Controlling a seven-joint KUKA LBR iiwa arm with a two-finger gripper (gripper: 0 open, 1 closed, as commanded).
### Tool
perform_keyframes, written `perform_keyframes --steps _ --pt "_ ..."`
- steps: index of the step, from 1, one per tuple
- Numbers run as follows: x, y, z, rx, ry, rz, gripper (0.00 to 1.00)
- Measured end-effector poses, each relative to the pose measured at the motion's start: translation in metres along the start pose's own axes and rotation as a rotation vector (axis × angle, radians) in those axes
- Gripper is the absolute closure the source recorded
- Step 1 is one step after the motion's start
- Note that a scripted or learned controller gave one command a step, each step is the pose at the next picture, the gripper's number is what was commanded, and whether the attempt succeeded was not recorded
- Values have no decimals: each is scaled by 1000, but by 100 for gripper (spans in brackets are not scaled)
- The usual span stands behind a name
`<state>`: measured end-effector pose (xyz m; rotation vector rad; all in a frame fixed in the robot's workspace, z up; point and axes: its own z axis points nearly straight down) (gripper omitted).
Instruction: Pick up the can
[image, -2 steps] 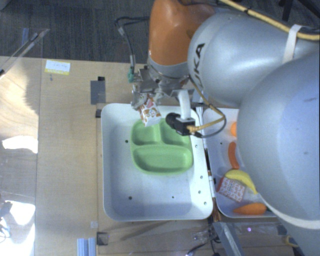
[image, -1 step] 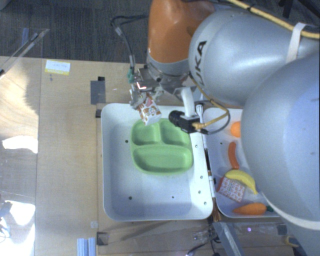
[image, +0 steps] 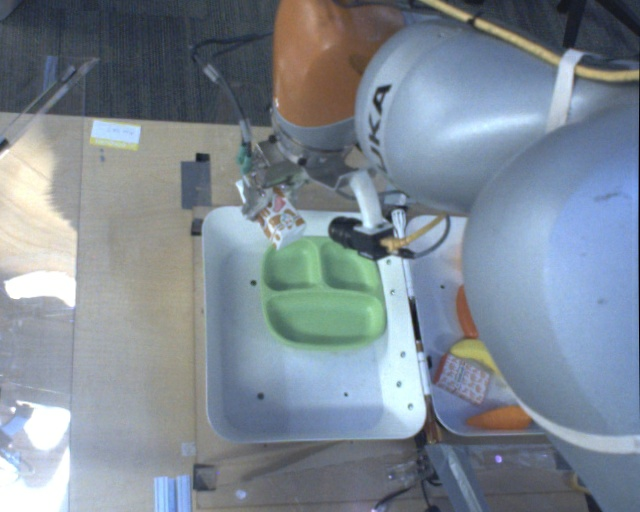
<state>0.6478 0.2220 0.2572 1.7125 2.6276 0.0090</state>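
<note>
Arm (image: 480, 150) hides most of right bin (image: 445, 405); can (image: 281, 219) at tool (image: 268, 195).

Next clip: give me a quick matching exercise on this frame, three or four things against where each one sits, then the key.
Things:
1. can
2. green divided plate
3. orange object
4. yellow label

Places:
A. on the bench top, far left corner
B. lying in the left bin
C. at the left bin's far edge, right under the gripper
D. in the right bin, near corner

Pairs: 1-C, 2-B, 3-D, 4-A
</note>
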Motion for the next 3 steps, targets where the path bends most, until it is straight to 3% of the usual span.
perform_keyframes --steps 1,2,3 --pt "-34 10 -32 -2 -1 -283 100" --pt "3 -12 15 1 2 -402 100" --pt "-55 -45 -15 -2 0 -657 100"
